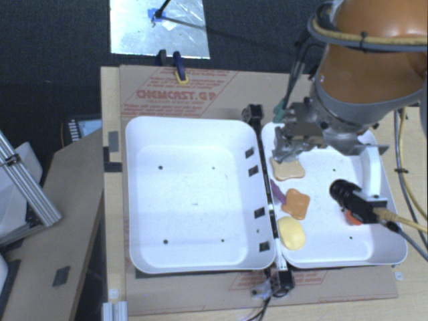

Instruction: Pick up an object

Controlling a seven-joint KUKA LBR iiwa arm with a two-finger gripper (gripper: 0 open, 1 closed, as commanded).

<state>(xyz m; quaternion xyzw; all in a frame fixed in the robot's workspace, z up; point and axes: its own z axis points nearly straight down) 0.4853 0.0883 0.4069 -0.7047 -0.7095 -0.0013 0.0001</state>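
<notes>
In the right bin (334, 246), near its left wall, lie a flat tan piece (289, 172), an orange piece (297, 204) and a pale yellow piece (291, 233), in a row from back to front. A thin purple strip (275, 192) lies beside the orange piece. A small red thing (354, 219) shows further right, partly hidden. My gripper (286, 152) hangs just above the back edge of the tan piece, with nothing visibly held.
The left bin (134, 179) stands beside the right one, parted from it by a black-clipped divider (262, 179). The arm's big orange and grey body covers the right bin's back right part. Cardboard lies under both bins.
</notes>
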